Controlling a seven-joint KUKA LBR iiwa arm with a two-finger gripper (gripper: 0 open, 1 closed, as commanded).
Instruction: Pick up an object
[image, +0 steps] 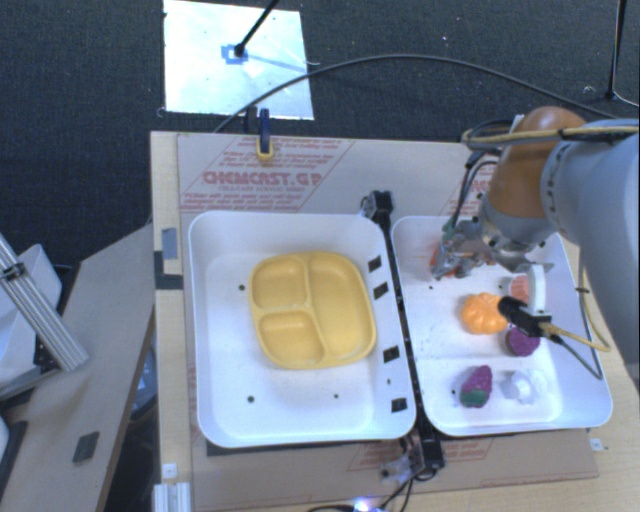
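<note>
Arm is reaching in from the right; gripper (458, 252) is sitting low at the far-left corner of the right bin (590, 400), tight against the divider edge. Can't tell how it's set. A red object (441, 257) is lying right beside it. Orange fruit (483, 313), purple piece (521, 342) and magenta-green item (475, 386) are lying toward the near side, open floor around them. Yellow tray (310, 308) is sitting mid left bin (215, 400).

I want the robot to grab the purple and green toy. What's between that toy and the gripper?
In the camera view, the orange toy lies between the gripper and the purple and green toy, with bare white bin floor around it.
</note>
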